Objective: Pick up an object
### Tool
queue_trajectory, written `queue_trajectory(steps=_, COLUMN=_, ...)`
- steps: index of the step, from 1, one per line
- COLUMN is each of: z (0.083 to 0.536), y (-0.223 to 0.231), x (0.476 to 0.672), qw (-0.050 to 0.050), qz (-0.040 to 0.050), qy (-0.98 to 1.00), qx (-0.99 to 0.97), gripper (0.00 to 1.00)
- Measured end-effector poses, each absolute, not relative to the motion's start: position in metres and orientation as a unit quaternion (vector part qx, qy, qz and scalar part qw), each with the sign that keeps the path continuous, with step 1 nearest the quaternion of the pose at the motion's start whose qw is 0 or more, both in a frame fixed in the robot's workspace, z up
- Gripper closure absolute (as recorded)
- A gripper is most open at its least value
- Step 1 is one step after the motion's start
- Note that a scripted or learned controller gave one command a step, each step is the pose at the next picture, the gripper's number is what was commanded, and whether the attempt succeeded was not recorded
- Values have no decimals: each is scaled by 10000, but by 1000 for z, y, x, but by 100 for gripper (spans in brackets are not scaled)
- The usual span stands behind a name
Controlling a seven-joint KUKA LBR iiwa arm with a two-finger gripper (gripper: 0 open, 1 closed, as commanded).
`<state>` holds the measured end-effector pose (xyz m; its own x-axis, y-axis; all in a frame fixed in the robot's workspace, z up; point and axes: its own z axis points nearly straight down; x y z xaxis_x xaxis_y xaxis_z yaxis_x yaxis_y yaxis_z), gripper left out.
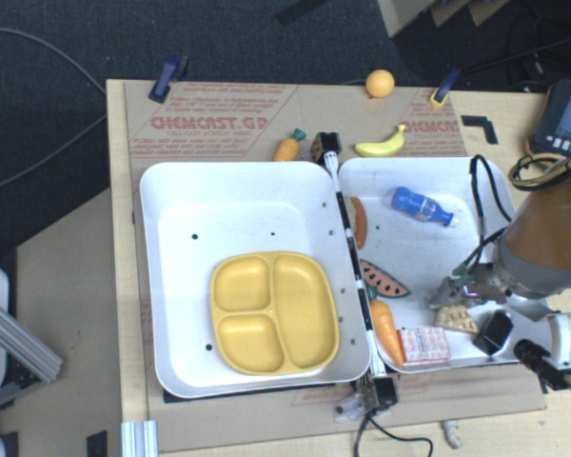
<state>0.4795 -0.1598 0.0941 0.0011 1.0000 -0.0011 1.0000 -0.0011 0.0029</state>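
Claw (454,295) sits low over the right bin (476,174), near its lower right part, at the end of the grey arm (542,246) that comes in from the right with its orange band above the wrist. The tip is small and partly masked by the wrist body; I cannot tell whether it is spread or pressed together, and nothing can be seen pinched in it. Directly under and just below the tip lies a pale, tan, flat piece (457,318), rough-edged in outline, identity unclear; judged the likeliest target since it lies closest. Its long axis appears to run roughly left-right, but the arm hides its right end. Next out: a flat rectangular packet (424,345), white with reddish print, just left of and below the tan piece, long axis left-right. Touching or almost touching its left end, a carrot (385,328), orange, smooth, tapered, lying along the bin's left wall. Above it a watermelon slice (378,281), thin wedge, red with dark seeds, left of the claw. Further up, a reddish oblong item (359,222) against the left wall, and a blue bottle (422,206), glossy plastic, cylindrical, tilted, well apart from the claw. Left bin (171,198) holds a yellow divided plate (274,310), three compartments, matte plastic. Outside the bins on the cardboard-covered surface (219,117): a banana (382,144), an orange ball (381,83), a small orange toy (287,148).
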Motion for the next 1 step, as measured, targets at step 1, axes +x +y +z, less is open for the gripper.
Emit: queue_trajectory(steps=1, z=95, y=-105, x=593, qw=3, qz=8, qy=7077, qx=7065, gripper=100)
